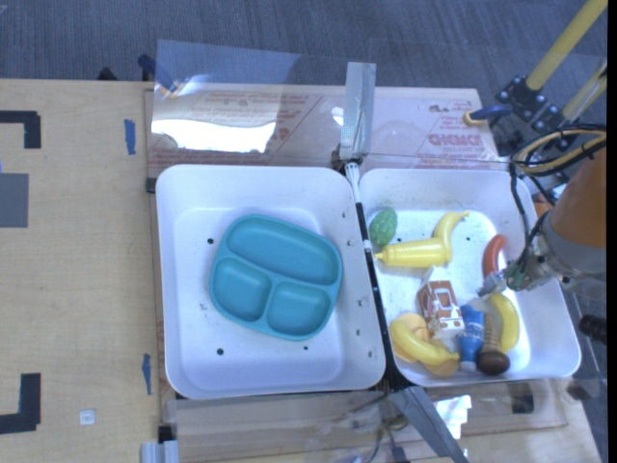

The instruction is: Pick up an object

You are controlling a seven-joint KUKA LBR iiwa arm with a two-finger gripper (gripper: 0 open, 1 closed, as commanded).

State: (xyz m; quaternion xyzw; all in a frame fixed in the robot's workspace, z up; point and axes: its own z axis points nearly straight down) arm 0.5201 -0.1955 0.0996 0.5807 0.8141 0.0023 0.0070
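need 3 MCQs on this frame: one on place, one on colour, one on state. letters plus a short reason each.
1. Where does the divided plate lie?
A. in the left bin
B. in the right bin
C. on the bench outside both bins

2. What colour is that plate?
A. red
B. teal blue
C. black

3. Where is the gripper now?
A. above the left bin
B. low over the right bin's right side, beside the red item
C. out past the bins over the wooden bench

Answers: 1 A, the plate sits in the middle of the left bin. 2 B, all three of its compartments are teal blue. 3 B, the gripper's tip is near the red item and the banana, among the toy food.
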